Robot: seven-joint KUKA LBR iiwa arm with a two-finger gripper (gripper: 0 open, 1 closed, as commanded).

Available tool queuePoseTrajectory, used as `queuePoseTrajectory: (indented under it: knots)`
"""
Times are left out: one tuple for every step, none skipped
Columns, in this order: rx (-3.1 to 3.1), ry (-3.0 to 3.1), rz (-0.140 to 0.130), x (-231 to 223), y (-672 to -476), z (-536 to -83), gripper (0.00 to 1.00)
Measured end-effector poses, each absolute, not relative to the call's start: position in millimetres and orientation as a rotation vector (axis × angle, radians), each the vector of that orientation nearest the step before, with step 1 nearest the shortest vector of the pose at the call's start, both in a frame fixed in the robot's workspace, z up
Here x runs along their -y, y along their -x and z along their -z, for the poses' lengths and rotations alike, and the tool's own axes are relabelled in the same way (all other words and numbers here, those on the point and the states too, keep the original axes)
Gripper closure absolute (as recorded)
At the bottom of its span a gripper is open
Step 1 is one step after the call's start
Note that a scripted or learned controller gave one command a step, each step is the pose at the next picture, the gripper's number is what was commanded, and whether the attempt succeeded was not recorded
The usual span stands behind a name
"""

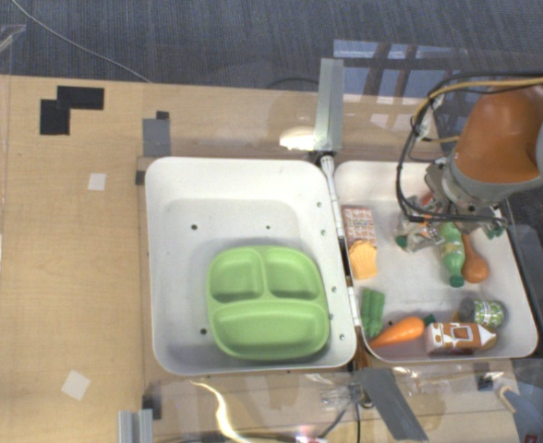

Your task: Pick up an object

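Note:
My gripper [427, 237] hangs low over the upper middle of the right bin [526, 332], under the arm's orange band. Just to its right lie a green bottle [453, 258] and a brown-orange piece [475, 266], close to the gripper or touching it; which one I cannot tell. A brown wrapped bar [357, 221] and a yellow-orange block [363, 262] lie along the bin's left wall. Near the front edge are a green pepper-like piece [373, 311], a carrot [399, 332], a brown and white carton [459, 338] and a small green round object [489, 315].
The left bin [170, 201] holds a green divided plate [268, 301] in its front half. A metal post [329, 109] stands behind the wall between the bins. Black cables loop from the arm above the right bin's back edge.

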State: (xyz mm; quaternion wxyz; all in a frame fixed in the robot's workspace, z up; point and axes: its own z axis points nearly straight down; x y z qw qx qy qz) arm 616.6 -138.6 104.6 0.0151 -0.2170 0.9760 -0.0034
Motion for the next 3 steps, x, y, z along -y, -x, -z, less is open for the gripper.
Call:
queuePoseTrajectory:
  knots:
    - [-3.121,0.209,0.001,124,-672.2,-88,1.00]
    - [-3.089,0.497,0.005,95,-642.1,-89,1.00]
    - [-3.116,0.071,0.006,123,-672.7,-278,1.00]
